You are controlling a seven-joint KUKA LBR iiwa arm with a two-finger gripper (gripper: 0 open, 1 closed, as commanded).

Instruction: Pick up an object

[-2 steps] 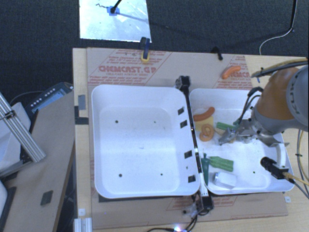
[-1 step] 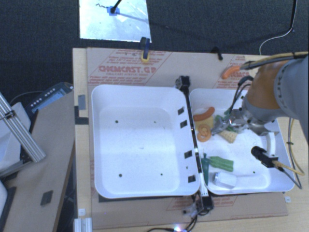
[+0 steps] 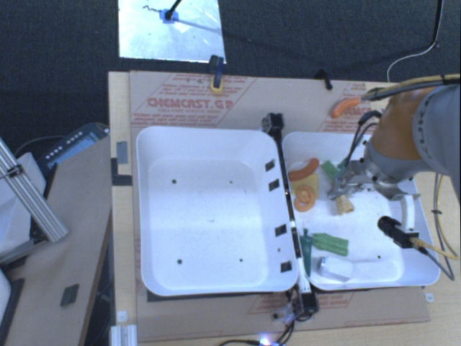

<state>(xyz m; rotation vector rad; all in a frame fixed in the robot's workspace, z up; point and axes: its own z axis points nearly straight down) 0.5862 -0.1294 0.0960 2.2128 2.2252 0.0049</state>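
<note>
In the right bin [image 3: 364,225], a stubby tan piece [image 3: 345,205] lies just beside the gripper [image 3: 337,189], on its near side (open or closed, I cannot tell).

Open floor across the left bin [image 3: 209,215]; right bin [image 3: 369,235] cluttered by orange sausage [image 3: 303,169], green piece [image 3: 330,244], white block [image 3: 336,268].
</note>
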